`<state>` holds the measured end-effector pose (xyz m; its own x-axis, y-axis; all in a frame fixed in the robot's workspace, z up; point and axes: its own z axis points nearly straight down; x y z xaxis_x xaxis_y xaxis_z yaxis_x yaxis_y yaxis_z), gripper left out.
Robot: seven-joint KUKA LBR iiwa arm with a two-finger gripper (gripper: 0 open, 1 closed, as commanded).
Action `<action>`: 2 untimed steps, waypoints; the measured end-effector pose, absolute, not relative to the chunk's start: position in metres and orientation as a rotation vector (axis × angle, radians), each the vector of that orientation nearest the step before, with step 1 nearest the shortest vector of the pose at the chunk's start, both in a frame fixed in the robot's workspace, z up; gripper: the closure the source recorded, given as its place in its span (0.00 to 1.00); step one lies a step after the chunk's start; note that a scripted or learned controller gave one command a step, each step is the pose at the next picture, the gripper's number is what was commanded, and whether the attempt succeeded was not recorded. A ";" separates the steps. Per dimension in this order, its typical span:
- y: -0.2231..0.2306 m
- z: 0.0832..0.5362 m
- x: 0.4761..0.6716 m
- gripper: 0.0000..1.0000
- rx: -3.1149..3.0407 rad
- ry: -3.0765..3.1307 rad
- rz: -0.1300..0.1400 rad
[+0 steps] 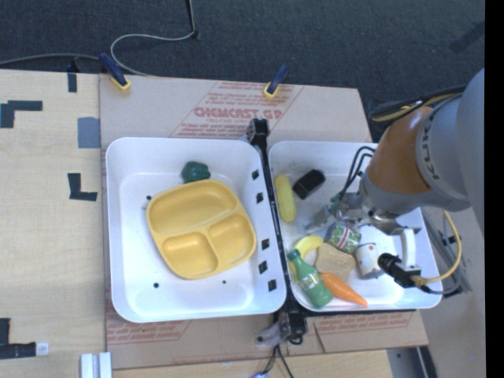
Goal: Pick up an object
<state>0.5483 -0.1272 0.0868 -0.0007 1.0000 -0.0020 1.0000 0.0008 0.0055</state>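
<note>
The grey arm, orange band above its wrist, reached from the right down into the right bin. Its gripper hung low over the toy food there, just above a small green-labelled can lying beside a carrot, a green bottle and corn.

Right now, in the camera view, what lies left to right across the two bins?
Yellow divided tray → dark green item → yellow corn cob → green bottle → black block → orange carrot → the arm's tool.
</note>
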 end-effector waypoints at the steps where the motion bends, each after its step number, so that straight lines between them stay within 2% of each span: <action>1: -0.128 0.097 0.549 1.00 2.215 2.215 0.004; 2: -0.128 0.096 0.549 0.00 2.216 2.215 0.004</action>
<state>0.5488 -0.1282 0.0965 0.0001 1.0000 -0.0043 1.0000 -0.0001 0.0077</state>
